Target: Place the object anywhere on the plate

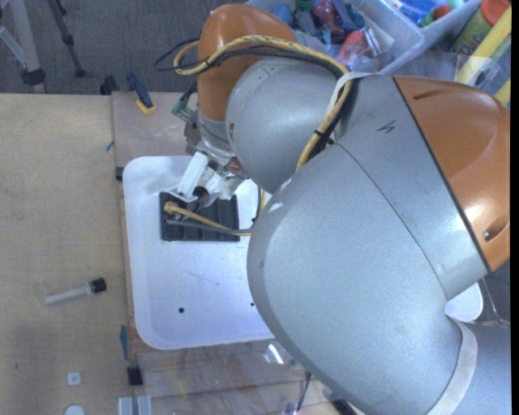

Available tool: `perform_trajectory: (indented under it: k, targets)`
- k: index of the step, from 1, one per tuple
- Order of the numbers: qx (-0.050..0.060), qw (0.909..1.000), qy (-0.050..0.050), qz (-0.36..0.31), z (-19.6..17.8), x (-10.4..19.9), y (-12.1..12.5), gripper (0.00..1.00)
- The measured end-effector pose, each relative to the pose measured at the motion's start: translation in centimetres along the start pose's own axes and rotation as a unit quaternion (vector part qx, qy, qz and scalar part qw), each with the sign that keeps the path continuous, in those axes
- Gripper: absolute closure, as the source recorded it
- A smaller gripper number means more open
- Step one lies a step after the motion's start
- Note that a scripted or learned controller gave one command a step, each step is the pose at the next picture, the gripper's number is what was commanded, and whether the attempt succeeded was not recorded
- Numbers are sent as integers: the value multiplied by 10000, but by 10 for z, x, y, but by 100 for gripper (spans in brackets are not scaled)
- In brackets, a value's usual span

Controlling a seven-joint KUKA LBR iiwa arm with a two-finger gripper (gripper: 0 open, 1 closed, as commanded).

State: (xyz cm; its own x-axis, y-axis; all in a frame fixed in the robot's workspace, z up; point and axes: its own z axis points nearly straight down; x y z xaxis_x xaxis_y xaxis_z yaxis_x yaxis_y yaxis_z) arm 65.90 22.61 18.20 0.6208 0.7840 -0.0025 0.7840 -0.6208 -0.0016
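Observation:
My gripper (199, 201) hangs low over the far end of the left white bin (154, 267), below the grey wrist and the orange band. A flat black ridged rectangle (220, 217) lies on the bin floor right under it. I cannot tell whether the gripper touches that rectangle. The bulk of the arm (365, 243) hides the right bin. A curved white edge (466, 308) peeks out under the arm at the right, and whether it is a plate or the bin's rim cannot be told.
A tiny dark speck (181, 309) sits on the left bin's floor near its front. A pale tube with a black cap (75, 293) lies on the wooden bench left of the bin. A clear box of colourful toys (381, 24) stands at the back.

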Motion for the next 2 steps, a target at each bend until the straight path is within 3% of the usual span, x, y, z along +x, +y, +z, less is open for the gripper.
perform_trajectory:
  k: [1,2]
  targets:
    - [-14,9409,4,-3388,-141,-15,-19,100]
    - [5,9665,-5,-2568,-149,-76,-80,100]
